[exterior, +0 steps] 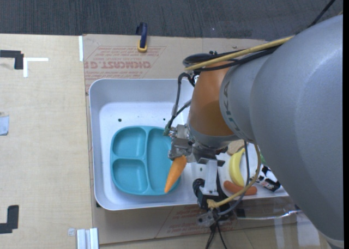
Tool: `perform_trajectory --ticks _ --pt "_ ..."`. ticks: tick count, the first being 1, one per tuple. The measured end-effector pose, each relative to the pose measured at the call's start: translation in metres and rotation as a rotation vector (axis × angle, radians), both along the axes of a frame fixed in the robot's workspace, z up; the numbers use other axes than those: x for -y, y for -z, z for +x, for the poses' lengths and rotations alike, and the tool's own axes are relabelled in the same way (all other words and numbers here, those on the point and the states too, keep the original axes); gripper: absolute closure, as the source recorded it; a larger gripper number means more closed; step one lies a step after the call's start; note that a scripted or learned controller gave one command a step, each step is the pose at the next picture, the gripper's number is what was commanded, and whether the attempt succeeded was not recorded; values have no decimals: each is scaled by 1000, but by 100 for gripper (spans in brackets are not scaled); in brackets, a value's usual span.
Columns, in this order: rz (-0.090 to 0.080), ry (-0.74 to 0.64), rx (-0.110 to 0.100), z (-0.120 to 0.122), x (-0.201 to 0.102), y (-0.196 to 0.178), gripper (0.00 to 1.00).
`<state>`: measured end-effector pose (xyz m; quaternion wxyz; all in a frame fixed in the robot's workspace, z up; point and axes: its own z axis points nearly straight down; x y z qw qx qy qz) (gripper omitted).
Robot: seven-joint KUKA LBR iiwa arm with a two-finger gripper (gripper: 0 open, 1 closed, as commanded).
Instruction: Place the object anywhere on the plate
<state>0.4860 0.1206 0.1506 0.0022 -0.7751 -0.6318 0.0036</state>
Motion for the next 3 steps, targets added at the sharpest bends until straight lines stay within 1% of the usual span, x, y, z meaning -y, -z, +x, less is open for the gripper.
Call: perform_trajectory --ticks 1,2,3 --pt "-2 98 6 -7 -10 -72 100" --pt "-3 149 5 19 -109 -136 100" --pt "-4 147 5 20 -108 -136 0"
